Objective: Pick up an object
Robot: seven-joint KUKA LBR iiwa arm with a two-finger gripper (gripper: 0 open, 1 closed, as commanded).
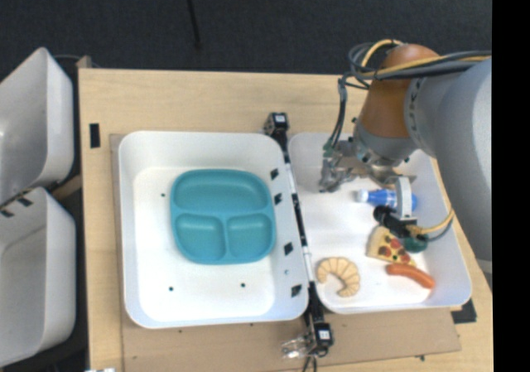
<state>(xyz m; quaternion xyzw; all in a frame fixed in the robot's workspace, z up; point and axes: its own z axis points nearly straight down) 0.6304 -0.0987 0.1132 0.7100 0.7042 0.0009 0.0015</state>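
The jaws [333, 173] are hanging low over the back of the right bin [331, 296], and I cannot tell if they are gripping anything. The croissant [339, 275], pizza slice [383, 244], carrot [411, 274] and blue bottle [383, 196] are lying in that bin. A teal plate [222, 214] is sitting in the left bin [141, 279].

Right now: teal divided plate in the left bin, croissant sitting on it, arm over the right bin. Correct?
Not quite. The croissant is not on the teal divided plate; it lies in the right bin, near its front edge. The camera view shows this. The plate is in the left bin, and the arm is over the right bin.
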